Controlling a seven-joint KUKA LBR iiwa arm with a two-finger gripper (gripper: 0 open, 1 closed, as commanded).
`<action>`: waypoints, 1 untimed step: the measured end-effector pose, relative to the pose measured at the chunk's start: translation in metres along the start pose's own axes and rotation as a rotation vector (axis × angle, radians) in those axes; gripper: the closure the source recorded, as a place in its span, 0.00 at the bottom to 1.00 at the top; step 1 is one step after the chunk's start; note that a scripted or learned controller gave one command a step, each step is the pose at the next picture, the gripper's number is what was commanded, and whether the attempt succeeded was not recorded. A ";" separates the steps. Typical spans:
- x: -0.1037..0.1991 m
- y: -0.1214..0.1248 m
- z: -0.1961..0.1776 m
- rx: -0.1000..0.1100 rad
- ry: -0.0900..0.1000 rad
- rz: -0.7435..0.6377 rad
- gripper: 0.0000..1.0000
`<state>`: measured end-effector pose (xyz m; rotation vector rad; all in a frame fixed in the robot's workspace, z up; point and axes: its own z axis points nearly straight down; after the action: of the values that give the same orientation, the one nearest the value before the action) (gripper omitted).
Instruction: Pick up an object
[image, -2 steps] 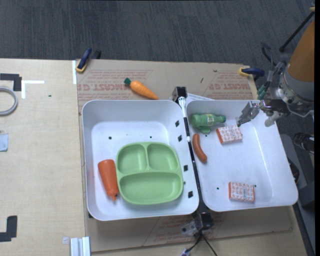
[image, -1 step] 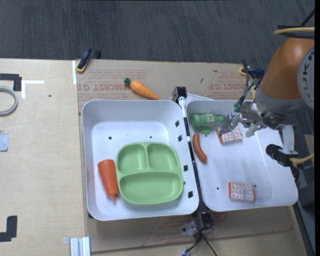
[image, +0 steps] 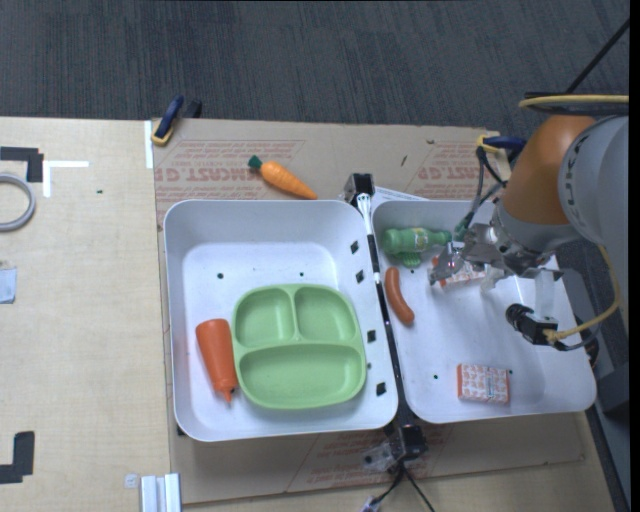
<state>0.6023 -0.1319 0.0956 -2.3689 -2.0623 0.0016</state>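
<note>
My gripper (image: 452, 268) hangs low in the right bin (image: 545, 395), near its back, just right of a green bottle (image: 413, 240) that lies on its side. A brown sausage (image: 400, 297) lies by the bin's left wall, a short way left of the gripper and nearer the front. A red patterned packet (image: 483, 383) lies flat near the front of that bin. The grey wrist hides the gripper's tips, and a small white and red patch shows right under it.
The left bin (image: 195, 240) holds a green divided plate (image: 300, 347) and an orange carrot-shaped toy (image: 215, 355) at its left. Another carrot (image: 283, 177) lies on the cardboard behind the bins. A black cable (image: 535, 328) loops off the wrist over the right bin.
</note>
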 end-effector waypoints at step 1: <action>0.036 -0.016 0.004 0.000 0.000 -0.446 0.00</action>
<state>0.5912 -0.0943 0.0921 -1.8534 -2.5351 0.0013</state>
